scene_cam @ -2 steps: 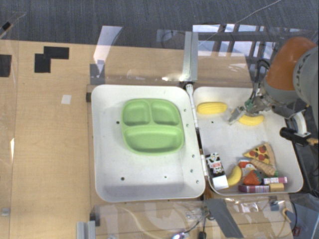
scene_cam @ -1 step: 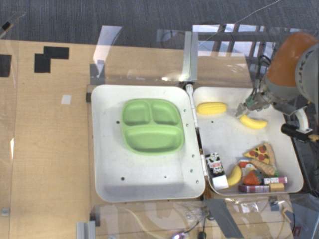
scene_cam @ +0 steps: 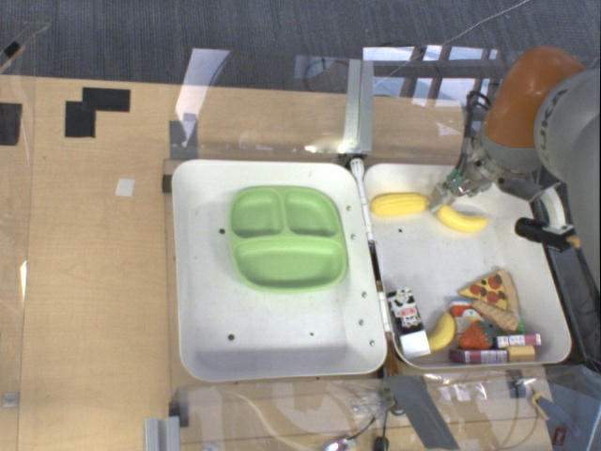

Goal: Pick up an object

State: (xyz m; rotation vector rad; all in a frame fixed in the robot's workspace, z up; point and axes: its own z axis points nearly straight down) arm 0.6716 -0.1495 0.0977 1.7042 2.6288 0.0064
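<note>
Bananas, one by the right bin's far left corner, another beside it, flank the gripper, finger state indiscernible.

Green plastic 3-compartment plate lies flat approx mid of left shallow white bin, a bit toward the far side. Right shallow white bin sits touching it. Both on light wooden bench w/ black stepped marks far left. Grey metal bracket behind the bins' join. Dark grey carpet beyond, thin white cable across it.
</note>
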